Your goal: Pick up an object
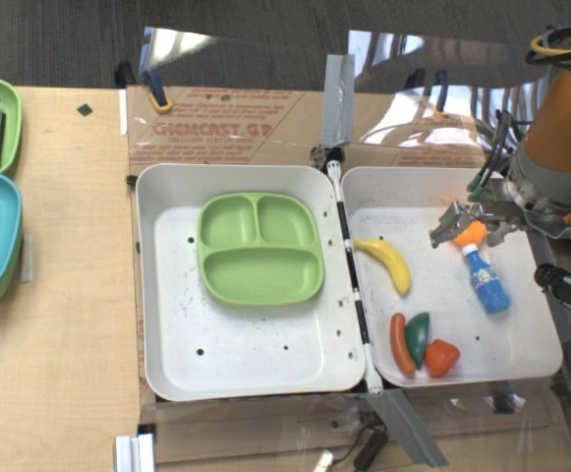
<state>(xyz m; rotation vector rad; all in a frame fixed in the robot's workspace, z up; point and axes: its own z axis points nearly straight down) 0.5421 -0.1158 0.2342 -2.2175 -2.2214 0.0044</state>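
The gripper (465, 226) hangs over the upper part of the right bin (550, 357), at the end of the grey arm (560, 136) with its orange band, which enters from the right side of the view. Its dark fingers spread out above the orange cap of a blue and white bottle (486, 281), and whether they are released or clenched on that cap cannot be told, because the metal parts and the cap overlap each other. The bottle lies on the floor of the bin, its cap towards the gripper and its blue base pointing down and to the right. To the left of the bottle, near the wall between the two bins, rests a yellow banana (387, 262) (curved, with one end close to that wall). Lower in the same bin three toy foods lie together: a red sausage (400, 343), a dark green vegetable (418, 335) touching it, and an orange-red piece (441, 357) just beside the green one. The left bin (167, 362) carries a light green divided plate (260, 249) with three compartments, placed in its upper half. Behind both bins stands a brown cardboard sheet (216, 126) with red print.
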